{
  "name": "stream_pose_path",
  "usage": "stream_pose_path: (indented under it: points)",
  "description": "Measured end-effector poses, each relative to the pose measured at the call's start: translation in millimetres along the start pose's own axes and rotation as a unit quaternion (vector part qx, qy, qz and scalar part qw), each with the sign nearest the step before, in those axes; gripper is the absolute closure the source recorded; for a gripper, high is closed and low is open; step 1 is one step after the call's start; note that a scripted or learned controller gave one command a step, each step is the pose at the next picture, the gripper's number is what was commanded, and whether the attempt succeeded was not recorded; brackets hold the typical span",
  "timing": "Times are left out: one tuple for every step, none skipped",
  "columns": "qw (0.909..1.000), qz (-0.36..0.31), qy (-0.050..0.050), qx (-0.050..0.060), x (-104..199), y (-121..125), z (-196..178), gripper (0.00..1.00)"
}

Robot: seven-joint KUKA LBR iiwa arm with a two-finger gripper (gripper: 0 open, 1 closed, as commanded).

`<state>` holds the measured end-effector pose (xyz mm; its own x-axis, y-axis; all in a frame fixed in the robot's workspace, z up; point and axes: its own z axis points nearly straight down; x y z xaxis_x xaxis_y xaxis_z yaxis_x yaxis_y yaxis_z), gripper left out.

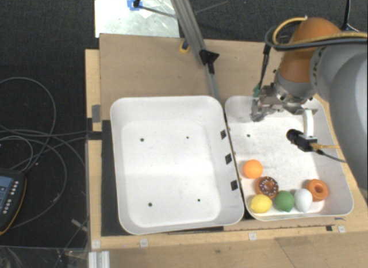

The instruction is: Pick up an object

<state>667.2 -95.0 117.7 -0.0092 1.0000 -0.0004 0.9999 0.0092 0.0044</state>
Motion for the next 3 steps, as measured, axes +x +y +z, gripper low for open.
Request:
stream_pose_path:
  points:
    - [1.0, 0.004, 0.0, -0.002, -10.0, 0.0, -55.0, 1.0]
    - [1.0, 0.002, -0.001, -0.002, -10.2, 2.1, -109.5, 1.0]
    - [1.0, 0.0, 0.001, 0.001, 33.9, -17.1, -120.6, 1.0]
